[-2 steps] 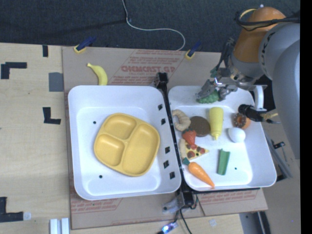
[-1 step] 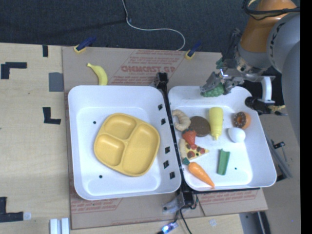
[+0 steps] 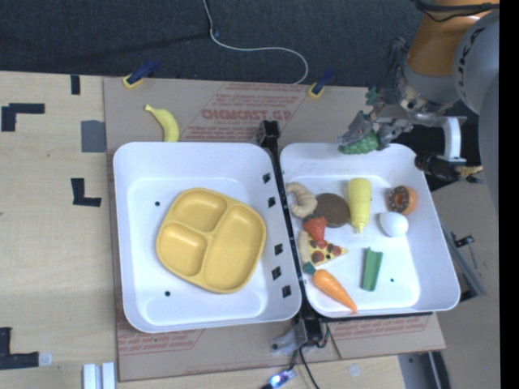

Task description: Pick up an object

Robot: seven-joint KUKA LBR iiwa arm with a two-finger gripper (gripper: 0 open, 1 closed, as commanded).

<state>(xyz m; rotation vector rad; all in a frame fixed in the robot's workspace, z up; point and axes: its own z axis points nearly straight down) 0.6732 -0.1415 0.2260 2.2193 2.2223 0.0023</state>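
Observation:
My gripper (image 3: 366,134) hangs over the far rim of the right bin (image 3: 422,294), reaching in from the upper right. It is shut on a small green leafy toy (image 3: 358,145), which sits between the fingers just above the bin's back edge. In the right bin below lie a yellow bottle (image 3: 359,203), a brown disc (image 3: 332,209), a beige ring (image 3: 298,198), a chocolate donut (image 3: 401,198), a white egg (image 3: 394,224), a strawberry (image 3: 315,228), a pizza slice (image 3: 323,254), a green stick (image 3: 371,269) and a carrot (image 3: 334,290).
The left bin (image 3: 138,298) holds a yellow divided plate (image 3: 212,239). A banana (image 3: 164,122) lies on the cardboard behind the left bin. A white cable (image 3: 243,45) runs across the dark cloth at the back.

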